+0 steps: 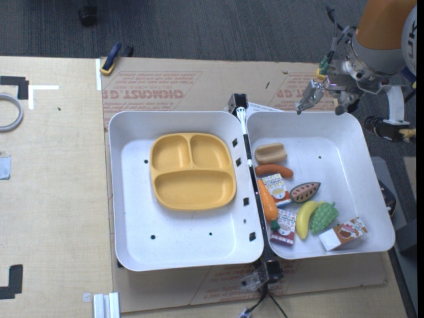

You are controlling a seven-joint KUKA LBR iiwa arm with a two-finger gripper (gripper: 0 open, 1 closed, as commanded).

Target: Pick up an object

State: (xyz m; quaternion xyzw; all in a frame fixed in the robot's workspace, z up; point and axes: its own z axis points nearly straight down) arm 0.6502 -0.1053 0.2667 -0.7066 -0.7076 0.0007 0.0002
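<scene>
Hovering above the far rim of the right bin (371, 158), the gripper (326, 99) is hanging with its two fingers apart and nothing between them; one thin fingertip (309, 102) is pointing down and toward the left, the other sitting closer to the wrist. The arm (391, 12) is reaching in from the right, its orange band high at the corner. By the look of it, the reach is the step in hand: no object is being lifted yet, and the pick is not yet begun. Nearest to the gripper, well below it on the bin floor, a bun (271, 153) is lying beside a sausage (274, 171). Further toward the near side, a carrot (267, 201) is resting along the inner wall, with a small carton (275, 188) next to it, then a brown slice (305, 191), a banana (305, 218), a green bumpy fruit (323, 217), a second carton (285, 228) and a box (346, 234) by the near corner. The next move is probably calling for travel inward over the bin and a straight descent on one item, with the fingers straddling it; the bun is looking easiest, since the near cluster is crowded and touching. In the left bin (132, 244), a yellow tray (193, 171) is sitting well apart from all this.
</scene>
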